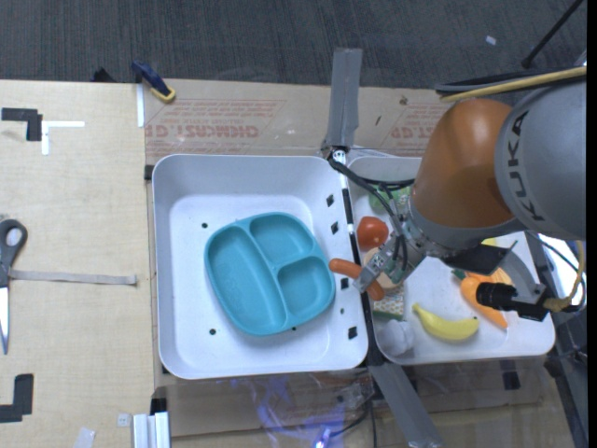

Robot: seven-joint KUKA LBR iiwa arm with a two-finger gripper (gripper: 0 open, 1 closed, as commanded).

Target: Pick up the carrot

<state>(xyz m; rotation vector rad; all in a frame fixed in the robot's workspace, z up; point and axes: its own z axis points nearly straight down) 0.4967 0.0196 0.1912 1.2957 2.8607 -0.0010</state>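
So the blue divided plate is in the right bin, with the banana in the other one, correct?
Not quite. The camera view shows the blue divided plate in the left bin, not the right. The banana does lie in the other one, the right bin.

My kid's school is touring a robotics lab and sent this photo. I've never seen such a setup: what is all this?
One camera fixed above a bench looks down at a slant. The big grey and orange shape at the right is a robot arm, reaching in from that side. Its gripper, a two-finger claw, sits at the divider between two shallow white bins, with the carrot at its tip; whether it grips it is unclear. The left bin holds a blue divided plate. The right bin holds toy food: a tomato, a banana, something orange. Scissors lie at the far left.
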